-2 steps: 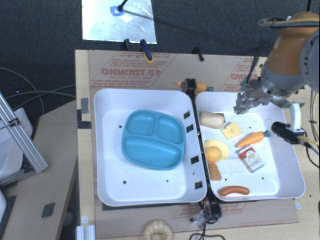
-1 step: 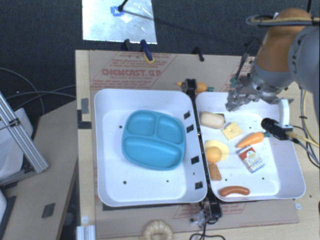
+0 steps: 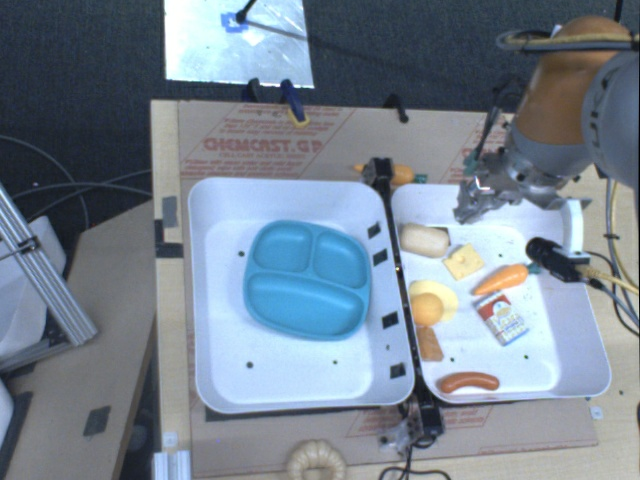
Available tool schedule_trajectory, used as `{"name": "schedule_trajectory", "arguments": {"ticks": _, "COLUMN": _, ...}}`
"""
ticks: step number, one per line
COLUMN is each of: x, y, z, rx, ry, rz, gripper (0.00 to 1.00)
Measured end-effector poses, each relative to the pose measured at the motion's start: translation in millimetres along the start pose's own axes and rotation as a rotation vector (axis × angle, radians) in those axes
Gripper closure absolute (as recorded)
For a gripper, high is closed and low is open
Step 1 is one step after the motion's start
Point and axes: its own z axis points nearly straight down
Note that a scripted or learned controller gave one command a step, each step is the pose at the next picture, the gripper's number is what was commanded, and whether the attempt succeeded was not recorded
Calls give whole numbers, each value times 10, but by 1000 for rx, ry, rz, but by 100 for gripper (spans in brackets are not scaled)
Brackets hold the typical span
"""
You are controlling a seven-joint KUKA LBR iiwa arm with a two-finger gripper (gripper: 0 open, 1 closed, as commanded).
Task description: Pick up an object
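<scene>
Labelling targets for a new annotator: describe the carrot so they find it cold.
Start at the right-hand white bin, the one full of toy food. The carrot lies toward its right side, just right of the pale yellow cheese wedge and above the small red carton. It is the only slim, tapered orange piece there.

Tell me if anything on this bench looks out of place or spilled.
Two items lie outside the bins: a small orange item wedged behind the divider at the far edge, and a pale ring-shaped item on the bench at the near edge. Inside the right bin, the food items lie scattered but contained.
</scene>
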Motion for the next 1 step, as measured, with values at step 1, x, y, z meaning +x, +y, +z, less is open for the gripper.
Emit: {"name": "schedule_trajectory", "arguments": {"ticks": 1, "x": -60, "y": 110, "z": -122, "rx": -2, "ry": 0, "rz": -1, "gripper": 100}}
